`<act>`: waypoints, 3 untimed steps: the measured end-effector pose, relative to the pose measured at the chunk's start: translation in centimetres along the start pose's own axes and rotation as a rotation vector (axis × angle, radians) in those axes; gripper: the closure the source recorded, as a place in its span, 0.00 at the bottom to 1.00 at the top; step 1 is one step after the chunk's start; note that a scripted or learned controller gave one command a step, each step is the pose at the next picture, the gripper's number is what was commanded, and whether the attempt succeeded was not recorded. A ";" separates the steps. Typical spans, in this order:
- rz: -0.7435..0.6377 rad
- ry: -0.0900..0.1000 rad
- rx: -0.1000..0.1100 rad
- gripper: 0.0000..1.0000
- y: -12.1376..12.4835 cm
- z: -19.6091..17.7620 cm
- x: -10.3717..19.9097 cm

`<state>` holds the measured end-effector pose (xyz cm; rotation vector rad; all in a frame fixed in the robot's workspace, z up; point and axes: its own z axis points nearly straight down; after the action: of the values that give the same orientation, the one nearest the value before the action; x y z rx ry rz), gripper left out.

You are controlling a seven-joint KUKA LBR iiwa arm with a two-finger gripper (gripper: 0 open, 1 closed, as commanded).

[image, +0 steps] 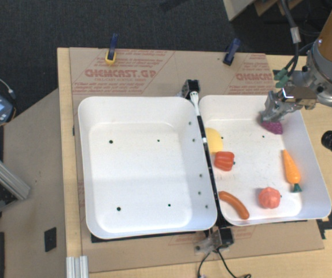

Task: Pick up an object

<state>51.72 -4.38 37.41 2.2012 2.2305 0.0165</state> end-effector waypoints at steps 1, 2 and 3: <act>0.004 0.001 0.000 1.00 -3.4 -8.7 6.5; 0.012 -0.003 0.008 1.00 -3.3 -9.2 6.1; 0.007 0.000 0.002 1.00 -3.4 -16.6 10.5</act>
<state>47.96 6.03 53.97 2.2106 2.2234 0.0148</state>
